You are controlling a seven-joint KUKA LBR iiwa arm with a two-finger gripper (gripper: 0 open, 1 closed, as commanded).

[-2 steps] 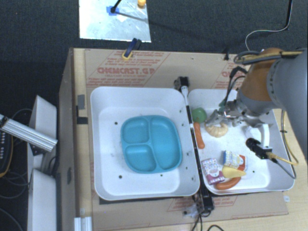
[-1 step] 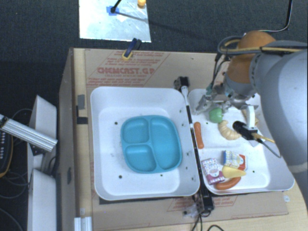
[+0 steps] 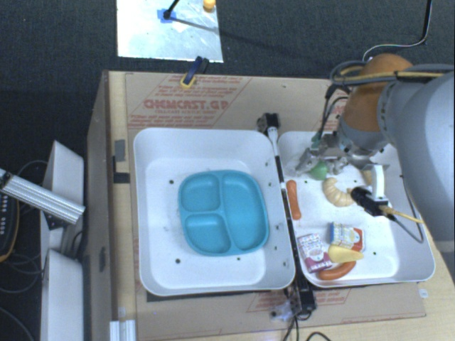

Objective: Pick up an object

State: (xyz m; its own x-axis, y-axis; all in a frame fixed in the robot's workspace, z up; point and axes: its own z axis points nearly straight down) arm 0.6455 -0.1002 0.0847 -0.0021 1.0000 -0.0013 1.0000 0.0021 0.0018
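Note:
My gripper (image 3: 318, 160) hangs over the back left part of the right bin (image 3: 409, 261), reaching in from the right. A small green object (image 3: 320, 169) lies directly under its tip, touching or nearly touching it. Just to the right of that rests a pale beige croissant-shaped piece (image 3: 337, 192). An orange stick-shaped piece (image 3: 293, 199) lies along the bin's left wall. Toward the front sit a red-and-white packet (image 3: 311, 248), a second small packet (image 3: 347, 234), a yellow piece (image 3: 345, 253) and a red-orange sausage (image 3: 334, 271).
The left bin (image 3: 153, 212) holds a blue divided plate (image 3: 222, 212). A black divider rail (image 3: 282, 204) runs between the bins. The arm's grey body (image 3: 419, 133) covers the right bin's back right corner.

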